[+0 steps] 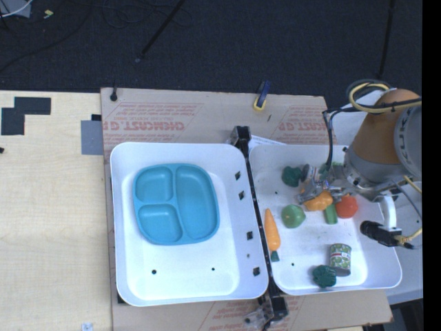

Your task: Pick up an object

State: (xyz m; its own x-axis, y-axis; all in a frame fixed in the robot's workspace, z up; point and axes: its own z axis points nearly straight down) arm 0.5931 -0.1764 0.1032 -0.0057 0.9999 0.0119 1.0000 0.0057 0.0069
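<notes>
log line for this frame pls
arm: over right bin | gripper: low among toys by orange piece | grasp: unconfirmed | blue tray: left bin

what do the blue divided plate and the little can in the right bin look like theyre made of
Blue divided plate: likely moulded plastic, one even colour with soft rounded compartment edges and a dull sheen. Little can: probably metal or a plastic toy, with a grey rim on top and a printed green label; too small to settle.

Crowded upper right bin point(375, 281): arm point(379, 140) over yellow pepper point(318, 201), tomato point(346, 206), green pieces. Open floor between carrot point(273, 229) and can point(339, 258).
</notes>
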